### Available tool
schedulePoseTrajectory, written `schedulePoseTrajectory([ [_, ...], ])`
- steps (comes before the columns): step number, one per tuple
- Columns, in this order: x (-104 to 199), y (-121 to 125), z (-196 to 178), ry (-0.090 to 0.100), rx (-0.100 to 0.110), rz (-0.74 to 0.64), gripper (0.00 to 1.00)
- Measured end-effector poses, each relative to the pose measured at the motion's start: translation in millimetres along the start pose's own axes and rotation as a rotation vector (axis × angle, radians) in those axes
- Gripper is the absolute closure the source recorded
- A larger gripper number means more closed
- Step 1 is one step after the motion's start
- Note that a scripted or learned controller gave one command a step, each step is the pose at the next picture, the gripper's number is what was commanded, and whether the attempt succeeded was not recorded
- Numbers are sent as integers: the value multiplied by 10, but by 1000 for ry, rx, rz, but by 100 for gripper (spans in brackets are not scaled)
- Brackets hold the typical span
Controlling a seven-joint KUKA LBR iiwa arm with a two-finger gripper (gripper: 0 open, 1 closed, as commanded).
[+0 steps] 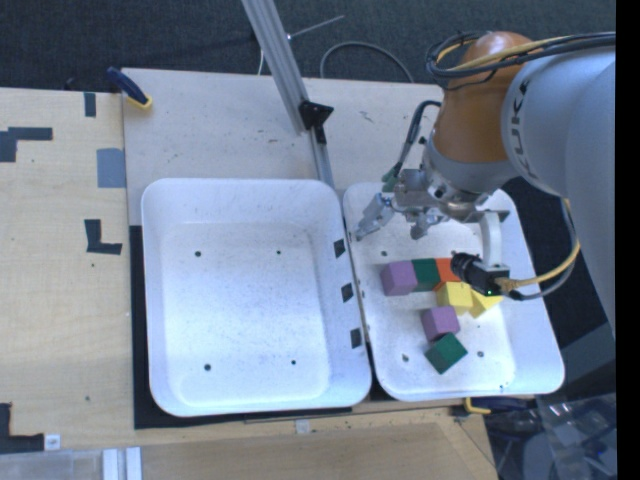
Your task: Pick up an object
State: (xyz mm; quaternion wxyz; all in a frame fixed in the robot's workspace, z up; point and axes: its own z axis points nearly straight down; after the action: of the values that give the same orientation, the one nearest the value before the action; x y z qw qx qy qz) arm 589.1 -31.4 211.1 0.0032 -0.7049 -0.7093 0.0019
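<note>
Bench (220,138) under two white bins (240,298)

The arm (560,98) runs off the right edge, and the orange block (447,268) seems mostly hidden behind neighbouring blocks

Both white bins, left (240,298) and right (500,363), look like smooth moulded plastic with a dull sheen; the left bin's floor is flecked with fine dark scuffing. The blocks in the right bin, e.g. purple block (399,278) and green block (446,352), read as matt, foam-like or painted, with soft edges. Bench top (60,298) appears as pale wood-grain board, matt, with dark tape patches; the slanted pole (275,43) is brushed metal; the arm's orange band (480,118) is glossy and its grey shell (570,118) satin-smooth.
</note>
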Motion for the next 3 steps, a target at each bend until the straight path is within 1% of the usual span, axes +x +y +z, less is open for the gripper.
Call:
schedulePoseTrajectory([
  [1, -72, 324, 208, -4, -5, 3, 0],
  [2, -597, 198, -613, -5, -12, 9, 0],
  [3, -922, -112, 34, -3, 1, 10, 0],
])
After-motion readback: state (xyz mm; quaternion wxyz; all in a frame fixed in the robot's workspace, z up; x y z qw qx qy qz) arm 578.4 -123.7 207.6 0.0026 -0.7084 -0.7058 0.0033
